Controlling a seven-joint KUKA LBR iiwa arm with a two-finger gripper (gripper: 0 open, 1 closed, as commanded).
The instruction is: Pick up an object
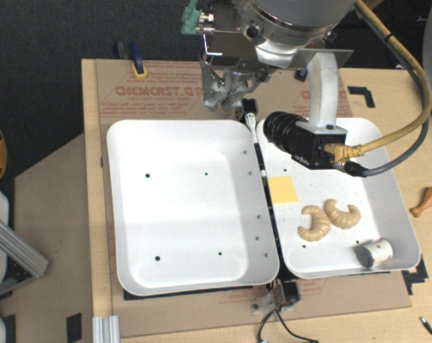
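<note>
Grey arm with orange band entering from the upper right, wrist angled downward, claw [226,95] hanging at the top centre, finger state not discernible

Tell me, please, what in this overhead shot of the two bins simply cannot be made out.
- Gripper, camera view: dark against cardboard beyond the bins and under the wrist; whether open or shut is unreadable.
- Right bin: its far end is covered by the black camera unit and white bracket.
- Small grey-and-white cylinder: too small to identify.
- Two tan curled pieces: whether touching or merely adjacent is unclear.
</note>
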